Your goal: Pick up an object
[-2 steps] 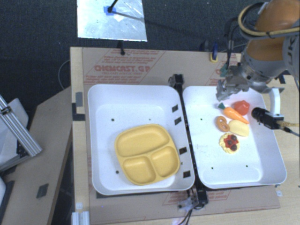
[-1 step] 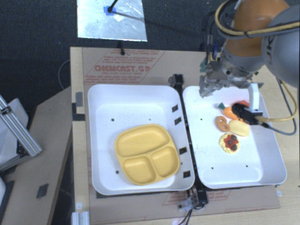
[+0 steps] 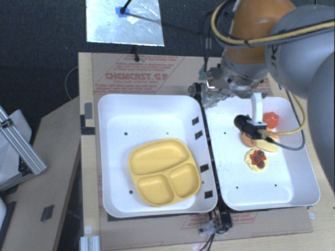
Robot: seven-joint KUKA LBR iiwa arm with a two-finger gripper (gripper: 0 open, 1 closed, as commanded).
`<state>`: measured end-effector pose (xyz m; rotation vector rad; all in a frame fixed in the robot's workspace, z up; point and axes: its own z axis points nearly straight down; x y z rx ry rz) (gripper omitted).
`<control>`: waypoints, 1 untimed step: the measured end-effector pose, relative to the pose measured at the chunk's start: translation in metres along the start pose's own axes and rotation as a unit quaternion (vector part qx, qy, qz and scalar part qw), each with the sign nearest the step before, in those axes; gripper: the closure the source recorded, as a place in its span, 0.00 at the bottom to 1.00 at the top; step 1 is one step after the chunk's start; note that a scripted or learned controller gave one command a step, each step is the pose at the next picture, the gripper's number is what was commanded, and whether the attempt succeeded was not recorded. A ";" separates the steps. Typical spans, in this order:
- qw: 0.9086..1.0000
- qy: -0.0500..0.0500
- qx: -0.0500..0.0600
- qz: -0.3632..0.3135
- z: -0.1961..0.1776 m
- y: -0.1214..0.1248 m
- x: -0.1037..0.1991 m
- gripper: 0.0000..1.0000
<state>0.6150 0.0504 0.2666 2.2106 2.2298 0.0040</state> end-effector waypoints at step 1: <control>1.000 0.000 0.000 0.000 0.017 0.025 0.046 1.00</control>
